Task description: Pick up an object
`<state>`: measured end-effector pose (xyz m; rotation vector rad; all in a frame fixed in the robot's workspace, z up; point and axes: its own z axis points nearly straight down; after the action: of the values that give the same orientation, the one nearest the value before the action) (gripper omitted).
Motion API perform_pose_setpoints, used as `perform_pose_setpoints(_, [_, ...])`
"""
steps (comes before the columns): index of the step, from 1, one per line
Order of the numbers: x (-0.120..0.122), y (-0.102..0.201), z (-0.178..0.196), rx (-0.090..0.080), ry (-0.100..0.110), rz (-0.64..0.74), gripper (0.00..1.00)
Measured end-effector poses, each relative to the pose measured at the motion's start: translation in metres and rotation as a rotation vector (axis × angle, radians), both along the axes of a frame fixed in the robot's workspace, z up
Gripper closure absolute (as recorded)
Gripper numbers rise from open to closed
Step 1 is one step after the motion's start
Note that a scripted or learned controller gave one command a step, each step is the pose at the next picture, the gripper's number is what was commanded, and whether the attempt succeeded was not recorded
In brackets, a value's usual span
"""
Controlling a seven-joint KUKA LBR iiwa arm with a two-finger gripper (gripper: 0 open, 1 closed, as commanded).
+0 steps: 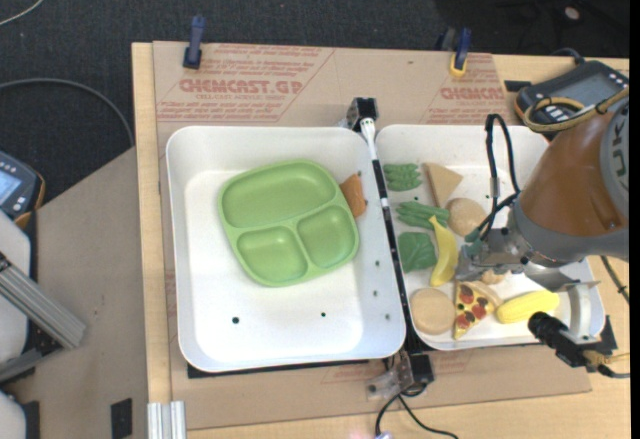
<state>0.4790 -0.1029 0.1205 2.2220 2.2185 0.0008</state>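
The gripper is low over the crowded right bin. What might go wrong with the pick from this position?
1. The gripper sits among tightly packed toy food: a banana, a pizza slice and a round beige piece. It may nudge or catch a neighbour instead of one item.
2. The arm hides the fingers, so a missed grasp would be hard to confirm.

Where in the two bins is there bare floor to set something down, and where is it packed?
Free: left bin floor in front of the green divided plate, and the strip along its left wall. Crowded: right bin, where the banana, pizza slice and other toy food cluster under the gripper.
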Motion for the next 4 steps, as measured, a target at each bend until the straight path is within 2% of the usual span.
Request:
perform_pose_setpoints(1, [0.042,-0.084,-0.022,-0.003,-0.012,-0.002,1.00])
perform_pose_setpoints(2, [0.043,-0.082,-0.010,-0.008,-0.018,0.001,1.00])
perform_pose_setpoints(3, [0.109,-0.121,-0.037,-0.003,-0.003,0.003,1.00])
perform_pose_setpoints(4, [0.160,-0.099,0.178,-0.006,-0.021,0.006,1.00])
